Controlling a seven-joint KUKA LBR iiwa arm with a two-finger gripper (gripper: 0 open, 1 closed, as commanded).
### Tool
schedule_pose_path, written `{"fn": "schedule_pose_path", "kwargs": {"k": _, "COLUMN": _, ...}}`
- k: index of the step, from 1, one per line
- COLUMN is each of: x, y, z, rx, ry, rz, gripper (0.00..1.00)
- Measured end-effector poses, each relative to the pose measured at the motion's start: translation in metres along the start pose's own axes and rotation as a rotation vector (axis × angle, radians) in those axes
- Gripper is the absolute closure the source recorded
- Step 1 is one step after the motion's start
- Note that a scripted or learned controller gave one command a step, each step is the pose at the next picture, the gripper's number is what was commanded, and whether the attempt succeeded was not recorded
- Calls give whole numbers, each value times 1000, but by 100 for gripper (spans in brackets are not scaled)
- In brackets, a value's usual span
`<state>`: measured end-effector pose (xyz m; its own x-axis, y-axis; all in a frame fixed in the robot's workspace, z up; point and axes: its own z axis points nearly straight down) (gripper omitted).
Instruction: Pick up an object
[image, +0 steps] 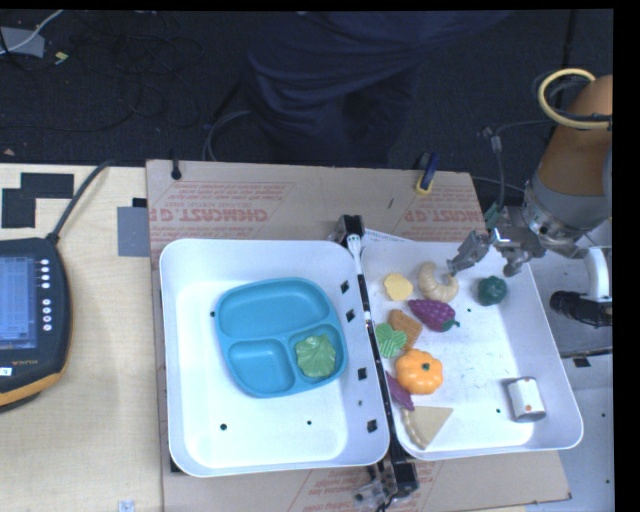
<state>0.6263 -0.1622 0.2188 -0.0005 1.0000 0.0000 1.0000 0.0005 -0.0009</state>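
Observation:
My gripper hangs over the far part of the right bin, open, with nothing between its fingers. A dark green round toy lies just in front of it, apart from both fingers. To the left sit a beige curved piece, a yellow piece, a purple eggplant, a brown piece, a green leaf piece and an orange pumpkin. A pale wedge and a white block lie near the front.
The left bin holds a blue divided tray with a green lettuce piece in one compartment. A black divider runs between the bins. A pendant with a screen lies at far left.

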Motion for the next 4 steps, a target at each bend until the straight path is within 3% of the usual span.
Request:
{"fn": "schedule_pose_path", "kwargs": {"k": 1, "x": 29, "y": -11, "z": 134, "rx": -4, "ry": 3, "rz": 2, "gripper": 0}}
{"fn": "schedule_pose_path", "kwargs": {"k": 2, "x": 49, "y": 19, "z": 131, "rx": -1, "ry": 1, "rz": -2, "gripper": 0}}
{"fn": "schedule_pose_path", "kwargs": {"k": 3, "x": 38, "y": -22, "z": 131, "rx": 5, "ry": 1, "rz": 2, "gripper": 0}}
{"fn": "schedule_pose_path", "kwargs": {"k": 4, "x": 69, "y": 19, "z": 131, "rx": -2, "ry": 0, "rz": -3, "gripper": 0}}
